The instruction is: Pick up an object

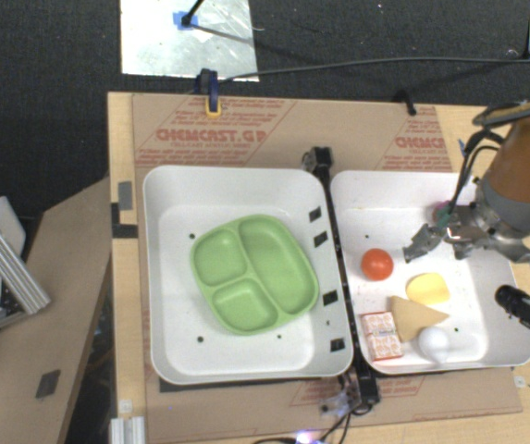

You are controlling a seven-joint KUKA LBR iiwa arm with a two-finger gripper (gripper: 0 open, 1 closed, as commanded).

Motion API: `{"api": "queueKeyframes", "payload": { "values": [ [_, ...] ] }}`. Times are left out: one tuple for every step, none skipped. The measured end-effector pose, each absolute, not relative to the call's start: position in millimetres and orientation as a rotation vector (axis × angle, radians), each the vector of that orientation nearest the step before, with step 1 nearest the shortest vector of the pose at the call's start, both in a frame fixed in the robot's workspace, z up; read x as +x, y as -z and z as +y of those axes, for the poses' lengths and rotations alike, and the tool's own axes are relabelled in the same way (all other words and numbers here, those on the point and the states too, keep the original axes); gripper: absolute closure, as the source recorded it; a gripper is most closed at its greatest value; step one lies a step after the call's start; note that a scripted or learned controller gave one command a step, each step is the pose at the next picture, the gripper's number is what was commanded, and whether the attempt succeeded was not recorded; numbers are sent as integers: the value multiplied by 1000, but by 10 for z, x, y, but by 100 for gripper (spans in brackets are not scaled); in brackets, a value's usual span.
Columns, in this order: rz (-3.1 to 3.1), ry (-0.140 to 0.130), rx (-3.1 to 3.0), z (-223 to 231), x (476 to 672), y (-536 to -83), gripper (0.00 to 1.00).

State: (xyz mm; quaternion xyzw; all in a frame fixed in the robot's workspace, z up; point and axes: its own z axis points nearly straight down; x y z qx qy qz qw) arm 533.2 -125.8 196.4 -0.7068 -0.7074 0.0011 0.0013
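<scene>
just claw [424, 243] near round tomato [377, 265], no long axis

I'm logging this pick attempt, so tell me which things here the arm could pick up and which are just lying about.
Could be picked, all in the right bin:
red ball
yellow piece
tan wedge
white ball
red-patterned packet
The gripper hangs above them.

Lying about:
green divided plate in the left bin
blue clamp on the board's far edge
</scene>
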Motion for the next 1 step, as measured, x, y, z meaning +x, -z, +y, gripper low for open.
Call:
{"api": "queueKeyframes", "payload": {
  "values": [
    [-2221, -2, -2218, -1198, 5350, -1529, 0]
  ]
}}
